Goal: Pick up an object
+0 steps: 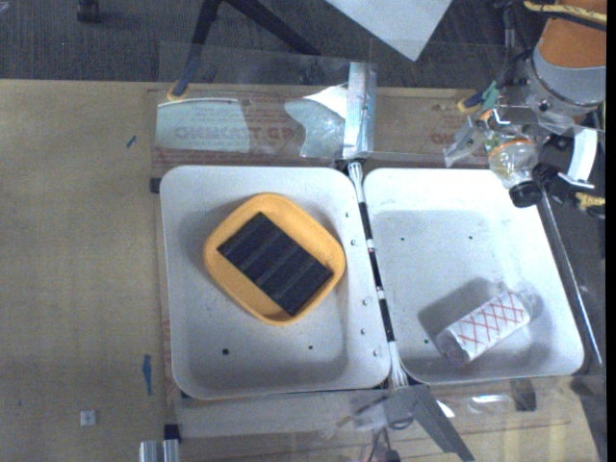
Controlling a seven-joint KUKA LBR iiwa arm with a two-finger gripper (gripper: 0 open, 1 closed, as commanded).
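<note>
Tan surface [67, 258] spreads across the scene, two white bins side by side on it. Left bin [192, 354] carries an orange tray [223, 227] with a dark ribbed inset, sitting a little far of centre and turned at an angle. Right bin [452, 210] has a bottle [484, 324] lying on its side in the near right corner, white wrap with a red lattice print, clear end pointing right and slightly far.

Up at the far right, the arm [575, 27] comes in, orange band showing above grey. The end effector [500, 147] hangs over the far right rim of the right bin, just beyond the bin's far edge. Something small and clear with a green and orange tint sits at its tip, but whether it is clenched or released, I cannot tell from this angle.

The bottle lies well apart from the end effector, toward the near side of the same bin, almost straight below it in the view.
</note>
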